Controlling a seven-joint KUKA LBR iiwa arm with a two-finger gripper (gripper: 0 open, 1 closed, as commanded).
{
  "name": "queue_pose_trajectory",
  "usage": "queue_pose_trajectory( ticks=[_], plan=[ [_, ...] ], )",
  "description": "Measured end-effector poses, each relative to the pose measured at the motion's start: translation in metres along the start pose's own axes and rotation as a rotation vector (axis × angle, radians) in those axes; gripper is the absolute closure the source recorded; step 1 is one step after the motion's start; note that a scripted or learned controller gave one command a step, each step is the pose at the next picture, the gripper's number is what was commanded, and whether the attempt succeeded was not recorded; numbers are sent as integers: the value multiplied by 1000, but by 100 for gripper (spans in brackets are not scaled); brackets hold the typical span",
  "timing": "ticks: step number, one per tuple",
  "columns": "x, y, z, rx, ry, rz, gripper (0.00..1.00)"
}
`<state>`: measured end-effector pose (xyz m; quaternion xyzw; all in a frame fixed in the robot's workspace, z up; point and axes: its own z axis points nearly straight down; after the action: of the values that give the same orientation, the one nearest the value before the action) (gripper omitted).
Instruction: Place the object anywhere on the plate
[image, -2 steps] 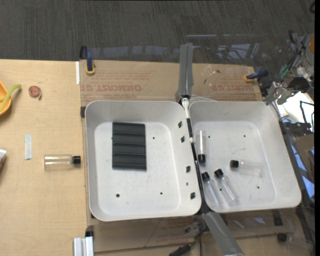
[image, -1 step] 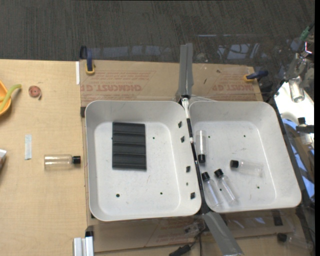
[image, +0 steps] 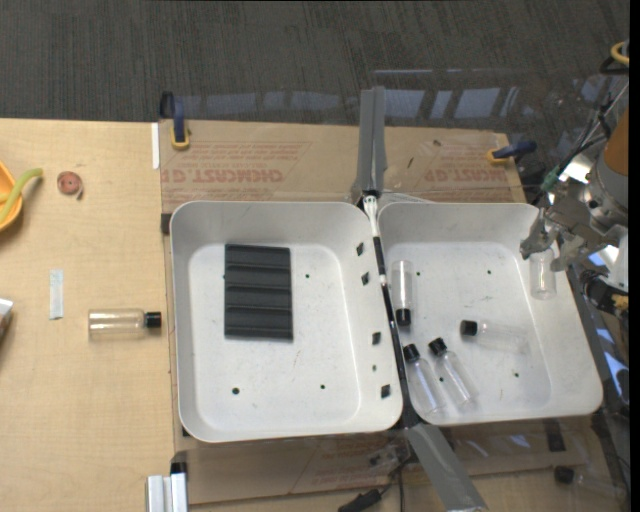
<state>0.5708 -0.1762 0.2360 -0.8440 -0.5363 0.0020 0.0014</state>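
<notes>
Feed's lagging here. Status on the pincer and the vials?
Pincer over right bin's far right edge, clear vial between its fingers. Four vials loose in that bin. Black ridged plate in left bin, unobstructed.

Robotics lab: white bins (image: 190, 330), clear vials (image: 400, 290), clamped cardboard (image: 270, 165).

glossy white plastic bins (image: 190, 330), ridged matt-black plate (image: 258, 292)
</notes>
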Motion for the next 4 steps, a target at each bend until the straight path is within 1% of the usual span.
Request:
queue_pose_trajectory(
  ticks=[1, 2, 3, 4],
  plan=[
    [20, 87, 18, -2, -1, 35, 100],
    [5, 78, -52, -1, 0, 575, 100],
    [48, -42, -22, 0, 0, 292, 100],
    [65, 62, -120, -1, -1, 376, 100]
  ],
)
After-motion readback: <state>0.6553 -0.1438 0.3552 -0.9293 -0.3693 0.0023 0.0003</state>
